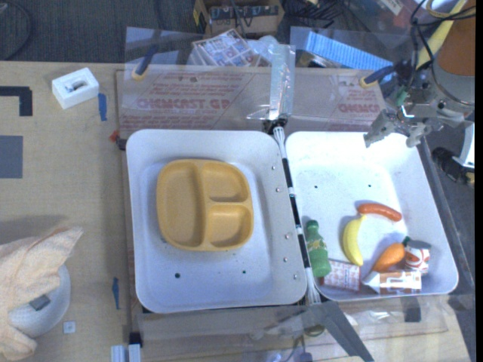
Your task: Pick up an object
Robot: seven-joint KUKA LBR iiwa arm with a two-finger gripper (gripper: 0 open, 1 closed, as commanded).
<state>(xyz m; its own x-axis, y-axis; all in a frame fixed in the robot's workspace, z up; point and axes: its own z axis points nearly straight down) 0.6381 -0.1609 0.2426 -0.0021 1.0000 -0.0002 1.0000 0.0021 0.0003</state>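
Note:
My gripper [394, 135] hangs over the far right corner of the right bin [339, 161], its two fingers spread apart with nothing between them. Well below it, near the bin's front, lie a yellow banana [352, 240], a red-orange sausage [379, 211], an orange carrot [389, 256], a green bottle [317, 249] against the left wall, and flat cartons [398, 280] along the front edge. All of these objects sit apart from the gripper.
The left bin [143, 277] holds a yellow divided tray [204, 204]. Clear plastic sheets [200, 96] stand behind both bins. A white box [75, 87] and a cloth [30, 259] lie on the bench at left.

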